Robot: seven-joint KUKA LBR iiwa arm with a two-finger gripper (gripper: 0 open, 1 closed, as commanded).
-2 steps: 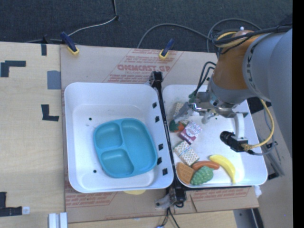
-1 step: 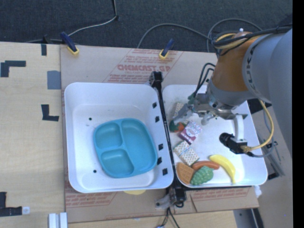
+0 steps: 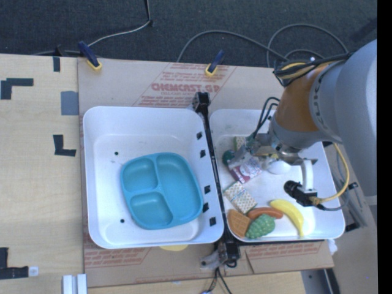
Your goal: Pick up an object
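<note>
My gripper (image 3: 256, 150) hangs low over the middle of the right bin (image 3: 331, 225), under the grey wrist and its orange band. Directly beneath and beside it lie a pink-and-white packet (image 3: 246, 170) and a small teal-green object (image 3: 231, 158). Nearer the front of the bin are a checked cracker-like square (image 3: 240, 196), an orange carrot-like toy (image 3: 264, 212), a green bumpy toy (image 3: 261, 226), a brown waffle-like piece (image 3: 237, 222) and a yellow banana (image 3: 290, 213). The wrist hides whatever sits under the gripper.
The left bin (image 3: 101, 133) holds a blue divided plate (image 3: 160, 190). A black divider (image 3: 208, 158) runs between the bins. A black cable fitting (image 3: 300, 192) and a yellow cable (image 3: 343, 185) trail from the arm over the right bin's right side.
</note>
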